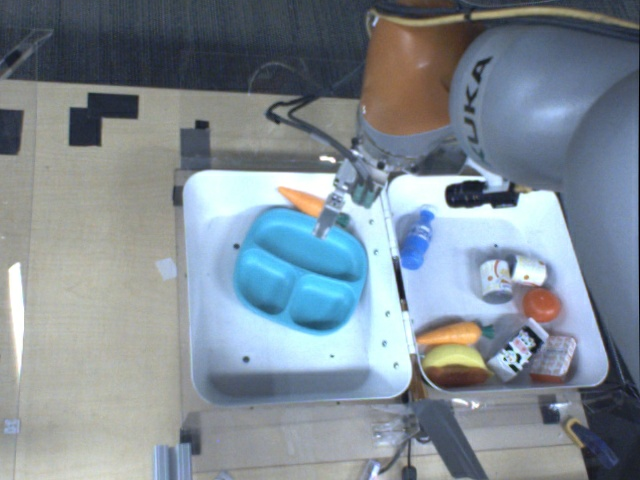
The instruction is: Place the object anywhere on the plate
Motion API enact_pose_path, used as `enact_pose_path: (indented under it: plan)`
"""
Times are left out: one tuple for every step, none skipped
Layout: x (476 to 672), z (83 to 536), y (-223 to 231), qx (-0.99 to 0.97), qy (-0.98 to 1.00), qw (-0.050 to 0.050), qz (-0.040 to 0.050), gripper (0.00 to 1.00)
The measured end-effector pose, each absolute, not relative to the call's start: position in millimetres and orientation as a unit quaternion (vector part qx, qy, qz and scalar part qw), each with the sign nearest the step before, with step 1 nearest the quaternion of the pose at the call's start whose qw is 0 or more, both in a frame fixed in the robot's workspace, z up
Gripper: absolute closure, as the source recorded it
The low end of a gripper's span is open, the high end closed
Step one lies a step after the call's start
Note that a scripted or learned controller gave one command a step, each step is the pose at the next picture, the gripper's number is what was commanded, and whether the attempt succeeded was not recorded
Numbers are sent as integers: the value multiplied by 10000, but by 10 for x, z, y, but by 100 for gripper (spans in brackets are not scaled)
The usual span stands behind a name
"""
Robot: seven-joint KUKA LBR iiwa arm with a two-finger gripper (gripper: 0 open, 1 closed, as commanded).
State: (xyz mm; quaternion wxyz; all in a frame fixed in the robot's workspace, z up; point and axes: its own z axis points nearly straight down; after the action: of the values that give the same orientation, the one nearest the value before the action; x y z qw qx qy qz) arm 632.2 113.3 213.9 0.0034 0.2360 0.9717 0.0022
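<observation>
From my seat I see the gripper [330,216] over the far rim of the blue plate [300,270] in the left bin [215,298]; whether it is open or closed I cannot tell. The carrot [300,200] lies just behind the plate, beside the gripper. The tabletop [90,298] is pale wood with black markers, dark carpet [180,28] beyond. The right bin [575,268] holds a bottle [415,239] and toy food.

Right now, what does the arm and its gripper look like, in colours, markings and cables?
The arm is bulky, rounded and glossy grey, with black KUKA lettering on its side. An orange band wraps the segment above the wrist. Thin dark cables loop out beside the wrist. The gripper is small, metallic grey and slim, tapering downward.
</observation>
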Motion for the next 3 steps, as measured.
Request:
enact_pose_path:
  plan:
    - [6322,2139,1133,2360,9717,34,22,0]
    - [6322,2139,1133,2360,9717,34,22,0]
    - [6322,2139,1133,2360,9717,34,22,0]
